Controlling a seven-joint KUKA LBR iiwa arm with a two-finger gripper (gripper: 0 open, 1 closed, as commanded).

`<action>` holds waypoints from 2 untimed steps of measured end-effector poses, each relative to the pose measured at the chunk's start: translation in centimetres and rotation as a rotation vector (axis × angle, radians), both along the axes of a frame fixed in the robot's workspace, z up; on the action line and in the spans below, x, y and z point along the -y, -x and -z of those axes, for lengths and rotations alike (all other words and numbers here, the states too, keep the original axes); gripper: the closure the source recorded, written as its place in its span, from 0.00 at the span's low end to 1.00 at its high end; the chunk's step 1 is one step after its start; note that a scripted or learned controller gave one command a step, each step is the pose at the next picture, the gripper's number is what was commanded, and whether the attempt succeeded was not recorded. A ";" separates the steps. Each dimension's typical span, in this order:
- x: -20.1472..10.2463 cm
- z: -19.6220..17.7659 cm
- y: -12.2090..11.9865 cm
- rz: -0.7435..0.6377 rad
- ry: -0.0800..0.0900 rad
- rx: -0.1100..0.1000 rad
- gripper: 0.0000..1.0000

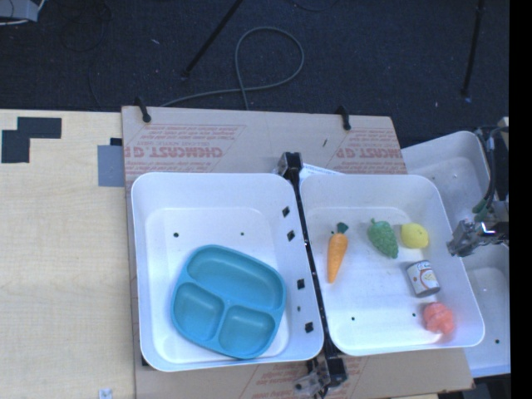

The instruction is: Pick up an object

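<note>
On the bench (pixel 58 248), working from the largest item down, you see two white bins side by side. At nine o'clock, the left bin (pixel 158 198) carries a blue divided plate (pixel 229 300), lying flat toward its near edge. At three o'clock, the right bin (pixel 366 339) holds the candidate objects, all apart from one another: an orange carrot (pixel 336 254) at its left, a green leafy toy (pixel 383 238) just right of the carrot, a small can (pixel 424 278) lying tilted toward four o'clock, a pink lump (pixel 438 317) at five o'clock near the bin corner, and a yellow lemon (pixel 415 235) beside the green toy. Past the bin's right rim, the gripper (pixel 472 235) sits at three o'clock, outside the bin; whether its jaws stand wide or narrow, you cannot tell. Judged step: approach, nothing grasped. Your next move calls for travel toward nine o'clock over the rim, then a descent onto one well-separated object.
</note>
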State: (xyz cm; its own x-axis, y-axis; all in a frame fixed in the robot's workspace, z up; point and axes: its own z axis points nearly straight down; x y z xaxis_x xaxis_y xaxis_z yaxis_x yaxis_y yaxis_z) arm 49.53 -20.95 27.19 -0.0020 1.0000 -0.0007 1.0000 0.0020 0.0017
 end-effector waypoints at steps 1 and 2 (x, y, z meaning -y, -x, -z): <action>-4.5 1.1 -0.5 -0.002 -0.003 -0.005 1.00; -9.8 1.5 -1.3 -0.002 -0.003 -0.005 1.00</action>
State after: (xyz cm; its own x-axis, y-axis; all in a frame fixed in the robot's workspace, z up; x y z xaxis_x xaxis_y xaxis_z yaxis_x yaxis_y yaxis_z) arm 50.81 -11.17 25.71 -0.0044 1.0000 0.0022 1.0000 0.0044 -0.0032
